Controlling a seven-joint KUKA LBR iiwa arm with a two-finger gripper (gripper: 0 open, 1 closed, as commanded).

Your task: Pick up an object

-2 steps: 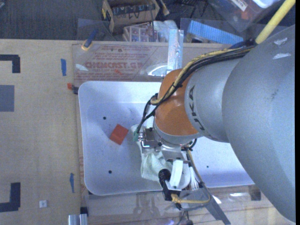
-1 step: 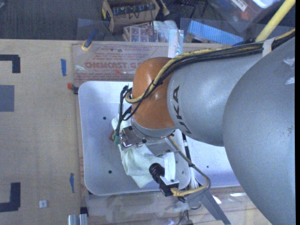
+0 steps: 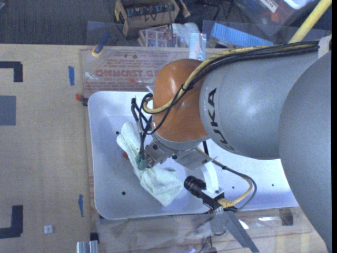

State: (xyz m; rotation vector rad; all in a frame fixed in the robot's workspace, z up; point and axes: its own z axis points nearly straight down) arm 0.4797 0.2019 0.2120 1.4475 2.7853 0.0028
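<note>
Over the bin: our end effector [image 3: 142,161] is pressed low onto a crumpled white cloth [image 3: 152,175] in the white bin [image 3: 105,141].
Grip: we cannot tell its state; the wrist hides it.
Risk: we may pinch only a loose fold, which slips out on lifting.
Cause: soft, bunched fabric.

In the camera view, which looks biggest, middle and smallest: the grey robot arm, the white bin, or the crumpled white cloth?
1. Grey robot arm, though it is nearest the camera, so this is unsure.
2. White bin.
3. White cloth.
</note>
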